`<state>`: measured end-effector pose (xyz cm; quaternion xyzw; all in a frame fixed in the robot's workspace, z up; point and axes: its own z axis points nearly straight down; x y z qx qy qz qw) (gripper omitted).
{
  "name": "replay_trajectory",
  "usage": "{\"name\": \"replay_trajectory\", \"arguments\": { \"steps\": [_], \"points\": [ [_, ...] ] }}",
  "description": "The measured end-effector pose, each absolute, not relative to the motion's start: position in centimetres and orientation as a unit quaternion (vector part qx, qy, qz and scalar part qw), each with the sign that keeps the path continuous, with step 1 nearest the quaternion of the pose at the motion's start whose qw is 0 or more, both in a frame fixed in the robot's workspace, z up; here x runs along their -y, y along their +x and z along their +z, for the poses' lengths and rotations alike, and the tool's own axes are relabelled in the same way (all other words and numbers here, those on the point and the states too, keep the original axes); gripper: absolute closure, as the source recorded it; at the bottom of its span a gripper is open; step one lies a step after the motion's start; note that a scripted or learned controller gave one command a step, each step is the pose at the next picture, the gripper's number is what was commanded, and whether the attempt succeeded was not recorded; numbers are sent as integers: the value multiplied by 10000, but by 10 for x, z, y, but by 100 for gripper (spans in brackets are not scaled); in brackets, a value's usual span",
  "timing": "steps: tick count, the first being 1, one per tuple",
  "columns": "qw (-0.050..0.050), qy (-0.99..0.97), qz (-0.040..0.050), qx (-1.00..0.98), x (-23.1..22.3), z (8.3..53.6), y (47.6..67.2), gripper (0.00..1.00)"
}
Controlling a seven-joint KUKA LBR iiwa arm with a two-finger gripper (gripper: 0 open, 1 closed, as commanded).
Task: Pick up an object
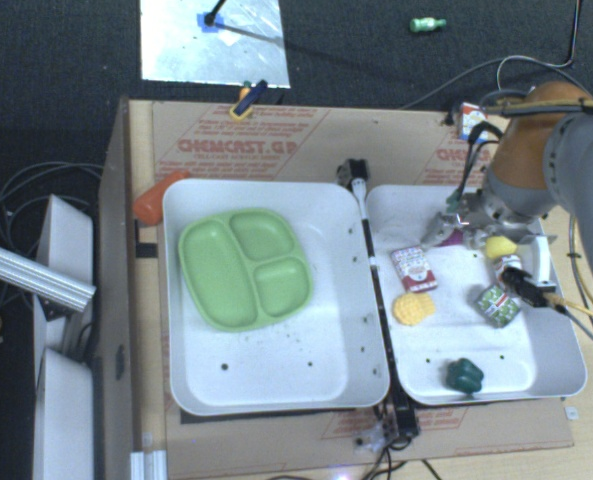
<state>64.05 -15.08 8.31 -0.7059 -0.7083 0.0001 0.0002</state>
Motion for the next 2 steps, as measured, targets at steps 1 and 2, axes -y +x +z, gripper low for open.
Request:
{"name": "replay_trajectory", "arguments": {
  "steps": [1,2],
  "points": [
    [-13,-7054,-13,7089,133,85,670,0],
    [-29,-7045,-19,7097,133,97,671,100]
  ]
}}
